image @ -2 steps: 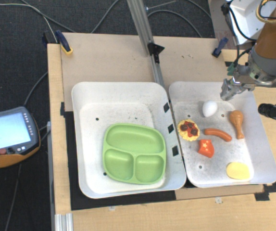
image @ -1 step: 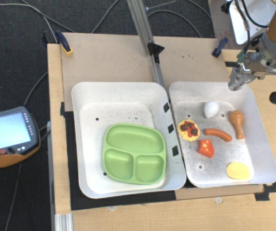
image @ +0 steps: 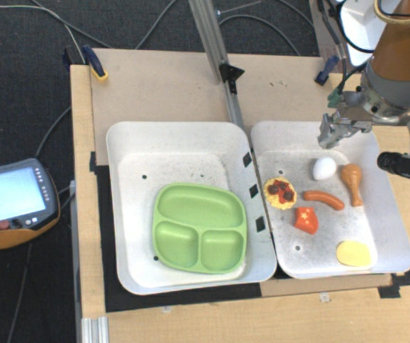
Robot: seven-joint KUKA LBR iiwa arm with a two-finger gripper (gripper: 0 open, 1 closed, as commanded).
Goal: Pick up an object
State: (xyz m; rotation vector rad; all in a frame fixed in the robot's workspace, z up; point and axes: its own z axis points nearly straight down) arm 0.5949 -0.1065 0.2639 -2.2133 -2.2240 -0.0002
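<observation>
White egg (image: 324, 168) lies in the right bin (image: 387, 191), bare floor behind it toward the far rim, where the pincer (image: 331, 136) hangs; whether its tips are parted cannot be told.

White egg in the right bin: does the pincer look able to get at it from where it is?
Probably yes. The pincer hangs just above the white egg, nothing lies between them, and the drumstick and sausage sit apart from it.
</observation>
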